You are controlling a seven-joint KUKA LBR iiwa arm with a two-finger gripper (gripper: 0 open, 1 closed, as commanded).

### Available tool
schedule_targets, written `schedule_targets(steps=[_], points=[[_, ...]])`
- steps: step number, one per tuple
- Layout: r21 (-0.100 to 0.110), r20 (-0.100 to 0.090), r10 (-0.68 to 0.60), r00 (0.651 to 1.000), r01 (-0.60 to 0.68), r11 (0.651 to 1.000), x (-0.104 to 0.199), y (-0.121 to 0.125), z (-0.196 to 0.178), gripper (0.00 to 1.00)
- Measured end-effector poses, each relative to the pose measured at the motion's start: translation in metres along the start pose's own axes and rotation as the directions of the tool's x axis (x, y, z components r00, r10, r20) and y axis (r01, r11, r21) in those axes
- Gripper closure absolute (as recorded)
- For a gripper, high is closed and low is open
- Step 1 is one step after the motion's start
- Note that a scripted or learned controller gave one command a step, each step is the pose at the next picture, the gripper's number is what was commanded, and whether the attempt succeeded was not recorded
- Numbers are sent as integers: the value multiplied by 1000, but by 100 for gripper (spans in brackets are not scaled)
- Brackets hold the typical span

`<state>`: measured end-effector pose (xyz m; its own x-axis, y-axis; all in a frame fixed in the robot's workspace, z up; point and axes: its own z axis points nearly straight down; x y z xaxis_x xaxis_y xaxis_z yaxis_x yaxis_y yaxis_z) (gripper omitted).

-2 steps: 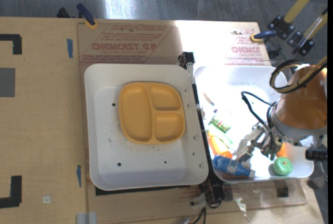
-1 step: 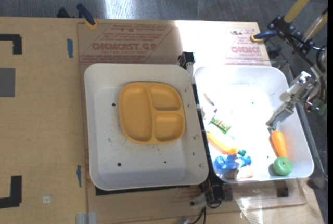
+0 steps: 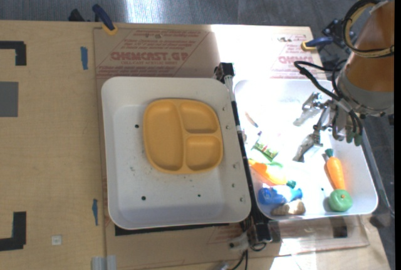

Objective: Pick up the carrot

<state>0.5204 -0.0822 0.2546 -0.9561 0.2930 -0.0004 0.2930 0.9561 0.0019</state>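
The carrot [image 3: 336, 173], orange with a green top, lies in the right bin [image 3: 369, 187] near its right wall, pointing toward the front. My gripper [image 3: 307, 129] hovers over the middle of that bin, up and to the left of the carrot and apart from it. Its metal fingers [image 3: 305, 148] are spread open with only white bin floor between them.
A green apple [image 3: 339, 201] sits just in front of the carrot. An orange-yellow toy [image 3: 266, 170], a blue toy [image 3: 272, 195], a small green piece [image 3: 264, 150] and a tan piece [image 3: 292, 207] crowd the bin's front left. A yellow divided plate [image 3: 183, 135] lies in the left bin [image 3: 119, 200].
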Motion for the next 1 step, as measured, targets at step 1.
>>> schedule_targets(steps=[1], points=[[2,0,-127,992,127,992,-21,-47,54,0]])
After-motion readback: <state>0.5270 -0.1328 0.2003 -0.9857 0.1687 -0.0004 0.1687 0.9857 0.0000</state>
